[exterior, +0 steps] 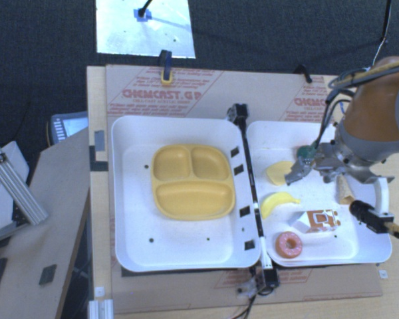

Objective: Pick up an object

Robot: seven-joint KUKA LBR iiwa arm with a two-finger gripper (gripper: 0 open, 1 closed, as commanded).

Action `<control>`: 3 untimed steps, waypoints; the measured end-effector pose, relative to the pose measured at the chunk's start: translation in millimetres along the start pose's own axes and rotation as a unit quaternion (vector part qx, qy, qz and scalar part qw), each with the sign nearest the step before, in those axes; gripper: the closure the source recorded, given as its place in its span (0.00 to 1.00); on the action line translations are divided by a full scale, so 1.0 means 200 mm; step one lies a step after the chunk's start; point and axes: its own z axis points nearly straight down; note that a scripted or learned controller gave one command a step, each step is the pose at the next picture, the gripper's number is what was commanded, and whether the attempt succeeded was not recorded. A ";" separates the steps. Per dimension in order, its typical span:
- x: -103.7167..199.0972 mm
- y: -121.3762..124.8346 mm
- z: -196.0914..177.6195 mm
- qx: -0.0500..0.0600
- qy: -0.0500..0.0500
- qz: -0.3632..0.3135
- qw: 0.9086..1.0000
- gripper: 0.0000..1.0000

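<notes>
In right bin (369, 248): curved smooth banana (278, 203) just below gripper (300, 171); finger spread cannot be told.

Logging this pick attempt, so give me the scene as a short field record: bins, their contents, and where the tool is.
left bin: holds a yellow divided tray
right bin: holds a pale yellow piece, a banana, a white and orange carton and a pink donut
tool: over the right bin, beside the pale yellow piece
tool grip: cannot tell
arm: reaches in from the right, above the right bin
</notes>
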 end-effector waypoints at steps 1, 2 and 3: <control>0.00 0.01 -0.03 -0.006 -0.001 -0.001 1.000 0.00; -0.01 0.00 0.28 -0.005 -0.001 0.000 1.000 0.00; 0.00 0.02 0.52 -0.011 0.000 0.001 1.000 0.00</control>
